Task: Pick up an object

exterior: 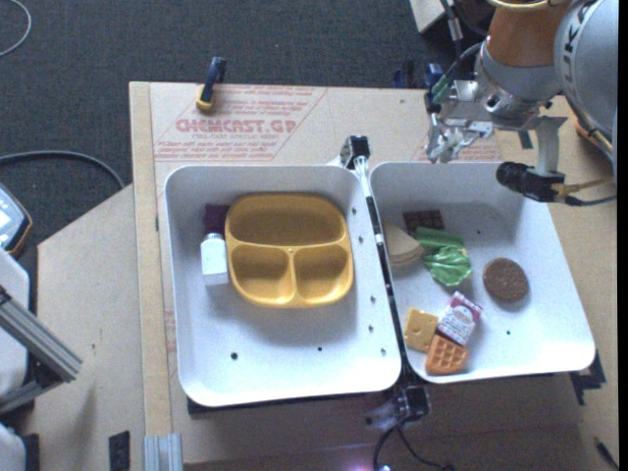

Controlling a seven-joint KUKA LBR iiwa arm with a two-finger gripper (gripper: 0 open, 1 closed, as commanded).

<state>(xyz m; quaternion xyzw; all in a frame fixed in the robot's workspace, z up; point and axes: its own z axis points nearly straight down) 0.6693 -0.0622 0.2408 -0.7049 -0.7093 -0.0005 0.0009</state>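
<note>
Two shallow white bins sit side by side on the bench, the left bin point(186, 263) and the right bin point(559, 263), their inner walls touching along a dark seam. From the camera view, the left bin holds a yellow divided tray point(289, 248) lying flat near its middle, with a small white bottle point(214, 258) just beside the tray's left edge and a dark small item point(216, 216) behind the bottle, too small to identify. The right bin carries the loose things: a tan round piece point(397, 246) against its left wall, a dark brown block point(423, 220) behind it, a green crumpled item point(444, 256) near the middle, a brown round cookie-like disc point(505, 281) to its right, well apart from the rest, and toward the front a yellow cheese-like wedge point(421, 328), a small red and white packet point(460, 318) and an orange waffle-like piece point(446, 355) clustered and touching. The arm reaches in from the right, its orange band above the grey wrist, and the gripper point(447, 147) hangs over the far rim of the right bin, above the cardboard sheet point(245, 126) behind the bins. Its fingers point downward with nothing between them; whether they are spread or pressed together cannot be told from here. A yellow and black tool point(210, 84) lies on the cardboard's far left edge.
</note>
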